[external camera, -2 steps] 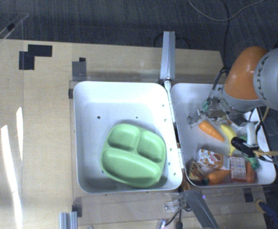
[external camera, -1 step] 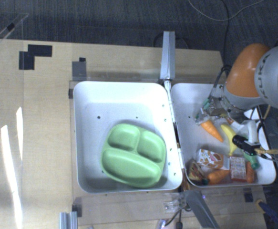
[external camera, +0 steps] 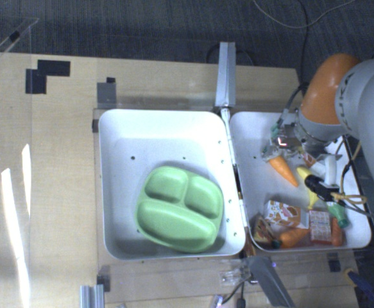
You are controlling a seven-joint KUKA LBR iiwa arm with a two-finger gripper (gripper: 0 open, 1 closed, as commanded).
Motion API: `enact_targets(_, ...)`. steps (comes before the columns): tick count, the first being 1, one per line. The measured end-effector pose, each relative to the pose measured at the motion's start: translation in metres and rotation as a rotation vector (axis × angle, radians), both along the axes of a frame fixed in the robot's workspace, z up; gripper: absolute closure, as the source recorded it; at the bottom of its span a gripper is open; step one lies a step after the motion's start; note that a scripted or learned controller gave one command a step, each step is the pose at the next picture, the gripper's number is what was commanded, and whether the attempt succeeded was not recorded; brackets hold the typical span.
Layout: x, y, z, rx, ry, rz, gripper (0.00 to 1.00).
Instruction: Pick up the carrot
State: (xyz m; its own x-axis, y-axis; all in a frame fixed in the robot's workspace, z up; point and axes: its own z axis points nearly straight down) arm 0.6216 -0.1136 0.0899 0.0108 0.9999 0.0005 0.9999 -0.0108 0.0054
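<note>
Arm (external camera: 360, 101) is running off the right edge. Gripper (external camera: 288, 143) is too blurred and small to read. Carrot (external camera: 283, 169) top end is tucking under it. Packets (external camera: 302, 226) at front of right bin (external camera: 251, 165) are overlapping, labels unreadable.

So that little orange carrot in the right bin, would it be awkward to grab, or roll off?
The carrot looks like a smooth, stiff toy, so it probably won't bend, though it may be slippery. Its tapered cone shape could slide out of a pinch near the tip, or roll in a curve if nudged. It seems small and light. The gripper sits just above its wide end.
</note>
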Motion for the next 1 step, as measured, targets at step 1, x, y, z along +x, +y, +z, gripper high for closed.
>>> enact_targets(1,0.0250,0.0741,0.0948,0.000,0.002,-0.198,1.00)
